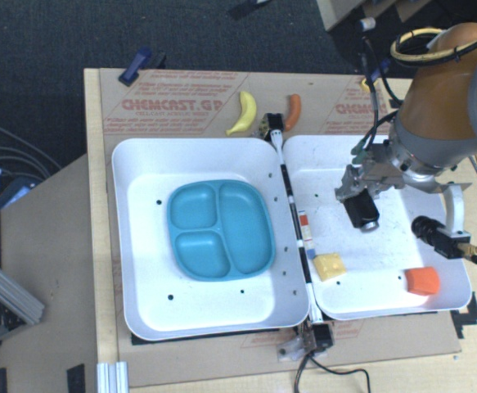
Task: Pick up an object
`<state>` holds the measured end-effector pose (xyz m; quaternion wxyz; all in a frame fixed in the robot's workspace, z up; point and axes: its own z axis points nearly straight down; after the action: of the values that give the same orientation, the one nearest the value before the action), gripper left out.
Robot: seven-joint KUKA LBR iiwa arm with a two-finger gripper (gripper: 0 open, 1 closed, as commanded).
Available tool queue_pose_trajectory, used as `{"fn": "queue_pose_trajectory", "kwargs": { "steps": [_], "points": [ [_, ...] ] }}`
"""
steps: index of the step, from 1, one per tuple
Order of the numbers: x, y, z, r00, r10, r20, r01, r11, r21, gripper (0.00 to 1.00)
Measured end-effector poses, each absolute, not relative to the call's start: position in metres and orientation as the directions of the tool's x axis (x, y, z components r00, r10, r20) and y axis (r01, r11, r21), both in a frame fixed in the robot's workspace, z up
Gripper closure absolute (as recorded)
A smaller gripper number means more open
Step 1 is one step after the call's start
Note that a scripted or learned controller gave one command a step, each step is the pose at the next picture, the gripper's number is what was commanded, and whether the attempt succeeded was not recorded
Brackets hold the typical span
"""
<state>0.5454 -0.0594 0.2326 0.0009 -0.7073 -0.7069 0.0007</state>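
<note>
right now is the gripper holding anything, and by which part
Nothing seen held. The gripper hangs over bare floor of the right bin, apart from the yellow block and the orange block.

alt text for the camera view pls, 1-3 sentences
The end effector hangs over the right bin, which holds a yellow block and an orange block. The left bin holds a blue divided plate.

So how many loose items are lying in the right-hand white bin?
2: a pale yellow wedge-shaped block near the bin's front left corner, and an orange block near its front right corner. The arm could hide more.
</note>
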Motion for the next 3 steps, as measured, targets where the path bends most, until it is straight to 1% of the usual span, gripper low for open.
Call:
{"fn": "queue_pose_trajectory", "kwargs": {
  "steps": [1, 2, 3],
  "points": [
    [0.535, -0.101, 0.242, 0.000, 1.000, -0.001, 1.000, 0.000, 0.001, 1.00],
    [0.480, -0.096, 0.203, 0.000, 1.000, 0.001, 1.000, 0.000, -0.003, 1.00],
    [0.494, -0.038, 0.229, -0.002, 1.000, 0.001, 1.000, 0.002, 0.000, 1.00]
  ]
}}
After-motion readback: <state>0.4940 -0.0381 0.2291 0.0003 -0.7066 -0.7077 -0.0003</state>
